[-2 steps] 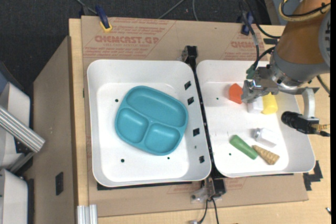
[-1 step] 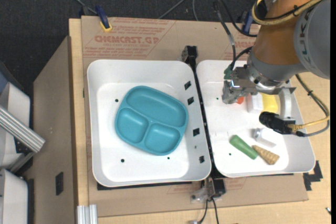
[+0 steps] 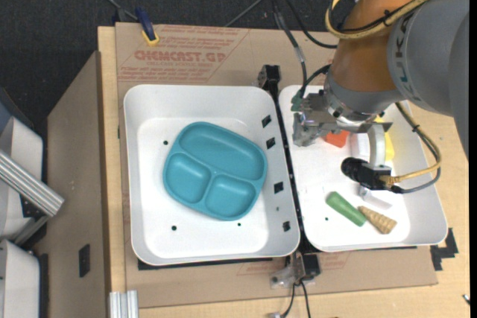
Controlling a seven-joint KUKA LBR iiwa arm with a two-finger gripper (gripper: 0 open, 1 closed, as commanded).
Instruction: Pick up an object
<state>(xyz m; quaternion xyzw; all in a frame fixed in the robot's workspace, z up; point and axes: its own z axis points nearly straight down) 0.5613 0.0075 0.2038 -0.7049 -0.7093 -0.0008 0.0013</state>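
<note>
Two shallow white bins sit side by side on a sheet of brown cardboard (image 3: 186,52) printed in red, which fills the middle of the frame. One blue-and-yellow clamp (image 3: 147,27) grips the cardboard's upper left edge.

The left bin (image 3: 138,160) holds one thing, a teal plate (image 3: 215,169) divided into three compartments. It lies flat, slightly turned, near the bin's centre and apart from all four walls. Nothing lies in any of its compartments.

The right bin (image 3: 417,227) holds three things that can be counted with confidence. One green stick (image 3: 344,207) lies slantwise in the lower middle of the bin. One tan ridged cone (image 3: 378,220) lies just beside it at the lower right, its wide end touching or almost touching the stick. One small orange block (image 3: 336,138) lies in the bin's upper left part. A yellow patch (image 3: 388,147) shows further right below the wrist; it may be a fourth thing, but too much of it is hidden to be sure.

The single arm (image 3: 425,48) comes in from the upper right of the frame, its orange band (image 3: 369,41) above the right bin's far wall. The gripper (image 3: 307,129) hangs over the upper left corner of the right bin, close to the divider between the bins. The orange block sits just beside it on the right and is partly covered by the wrist. From this angle I cannot tell whether the gripper is open or closed, or whether it has hold of the block. The green stick and the cone lie well clear of it, lower in the frame.
</note>
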